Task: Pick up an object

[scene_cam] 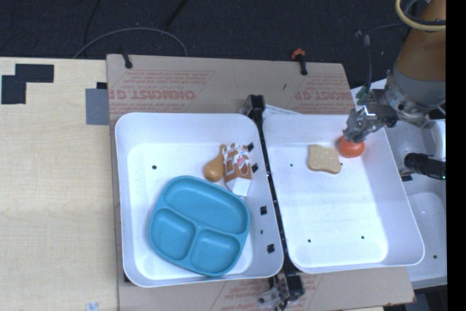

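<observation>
The arm reaches in from the right, and its gripper [359, 126] hangs over the back right part of the right bin [378, 244]. A small red-orange round object [352, 148] sits directly beneath the gripper tip, touching or nearly touching it; I cannot tell whether it is gripped. A tan, flat, bread-like piece [324, 159] lies on the bin floor just left of the red object.
The left bin [138, 156] holds a blue divided plate [198, 226], a small orange-tan piece [213, 170] and a brown-and-white packet [237, 162] near the divider. Cardboard lies under both bins. A black clamp [256, 107] sits at the back between them.
</observation>
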`<state>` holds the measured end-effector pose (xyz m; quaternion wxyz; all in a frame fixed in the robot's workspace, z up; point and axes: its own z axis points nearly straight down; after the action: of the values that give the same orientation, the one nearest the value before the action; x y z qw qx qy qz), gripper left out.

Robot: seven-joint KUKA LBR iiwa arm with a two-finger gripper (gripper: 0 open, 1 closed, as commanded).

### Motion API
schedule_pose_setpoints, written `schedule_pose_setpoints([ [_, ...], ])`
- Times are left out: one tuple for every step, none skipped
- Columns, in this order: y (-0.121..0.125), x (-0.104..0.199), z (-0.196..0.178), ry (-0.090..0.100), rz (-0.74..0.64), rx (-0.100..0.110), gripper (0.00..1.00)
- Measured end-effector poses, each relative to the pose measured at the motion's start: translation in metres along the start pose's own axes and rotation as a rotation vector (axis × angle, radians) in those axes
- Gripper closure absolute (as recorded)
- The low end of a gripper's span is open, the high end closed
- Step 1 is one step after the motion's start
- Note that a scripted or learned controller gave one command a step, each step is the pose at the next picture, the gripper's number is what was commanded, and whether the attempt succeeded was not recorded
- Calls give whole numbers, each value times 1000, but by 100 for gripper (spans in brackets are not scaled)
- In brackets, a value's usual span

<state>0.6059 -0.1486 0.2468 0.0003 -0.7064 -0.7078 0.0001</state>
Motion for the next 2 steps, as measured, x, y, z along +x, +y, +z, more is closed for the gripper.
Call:
schedule_pose_setpoints([
  [-11,51,14,2,-1,5,100],
  [-17,110,26,3,-2,4,100],
])
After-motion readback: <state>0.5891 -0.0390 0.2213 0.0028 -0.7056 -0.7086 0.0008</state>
